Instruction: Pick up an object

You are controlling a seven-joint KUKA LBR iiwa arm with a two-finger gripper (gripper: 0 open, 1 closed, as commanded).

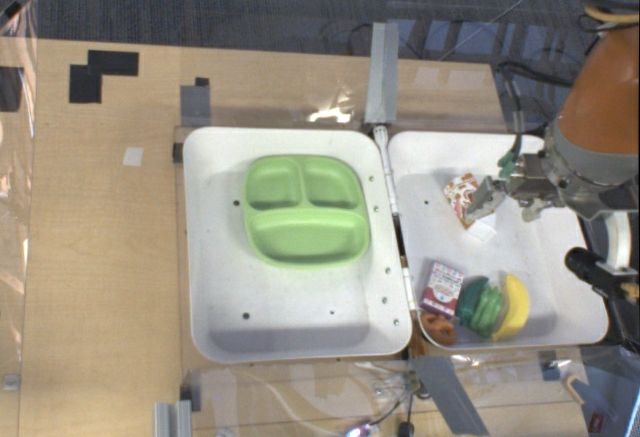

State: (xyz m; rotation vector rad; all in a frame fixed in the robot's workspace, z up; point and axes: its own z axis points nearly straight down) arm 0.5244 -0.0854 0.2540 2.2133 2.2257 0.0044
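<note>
Gripper (490, 197), fingers spread narrowly, hangs just beside a crinkled red-and-white snack packet (461, 195); below it lie a glossy plastic banana (515, 305) and ribbed green toy (487, 305).

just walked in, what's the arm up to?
The KUKA arm reaches into the right bin from the right, its gripper low beside a small red-and-white packet near the bin's back. Whether it has hold of the packet can't be told. At the front of that bin sit a small carton, a green toy, a banana and a brown item. The left bin holds a green divided plate.
</note>
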